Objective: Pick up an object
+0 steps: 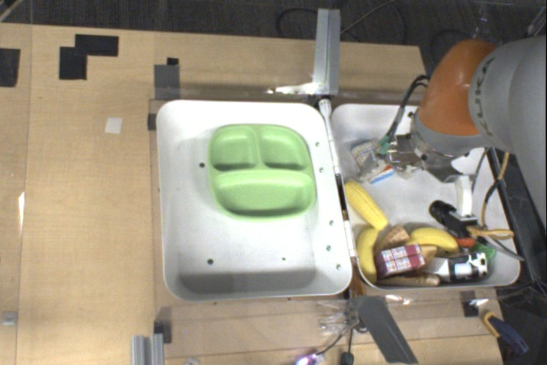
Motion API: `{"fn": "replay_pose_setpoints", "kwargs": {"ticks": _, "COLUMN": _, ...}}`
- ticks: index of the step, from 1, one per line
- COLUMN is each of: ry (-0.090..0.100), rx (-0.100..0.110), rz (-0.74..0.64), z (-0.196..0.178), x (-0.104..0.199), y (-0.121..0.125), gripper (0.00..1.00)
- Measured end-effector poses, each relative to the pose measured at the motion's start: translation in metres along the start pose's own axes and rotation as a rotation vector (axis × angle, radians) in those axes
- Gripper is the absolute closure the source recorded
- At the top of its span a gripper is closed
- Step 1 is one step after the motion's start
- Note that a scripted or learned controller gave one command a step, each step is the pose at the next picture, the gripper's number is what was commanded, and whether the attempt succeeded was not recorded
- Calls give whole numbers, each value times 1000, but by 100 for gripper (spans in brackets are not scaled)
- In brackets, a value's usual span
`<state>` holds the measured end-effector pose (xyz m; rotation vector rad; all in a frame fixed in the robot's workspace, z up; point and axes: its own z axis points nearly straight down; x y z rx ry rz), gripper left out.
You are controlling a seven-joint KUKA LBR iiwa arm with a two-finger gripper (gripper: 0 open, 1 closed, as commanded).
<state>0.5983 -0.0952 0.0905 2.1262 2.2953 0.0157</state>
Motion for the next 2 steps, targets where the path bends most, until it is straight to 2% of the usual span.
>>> {"fn": "replay_pose_setpoints", "kwargs": {"ticks": 1, "ry": 2, "rx": -5, "rz": -1, "z": -12, "x": 2, "y": 2, "gripper": 100}}
{"fn": "replay_pose_setpoints", "kwargs": {"ticks": 2, "ry": 1, "rx": 9, "rz": 119, "z": -96, "x": 47, "y": 77, "gripper": 100}}
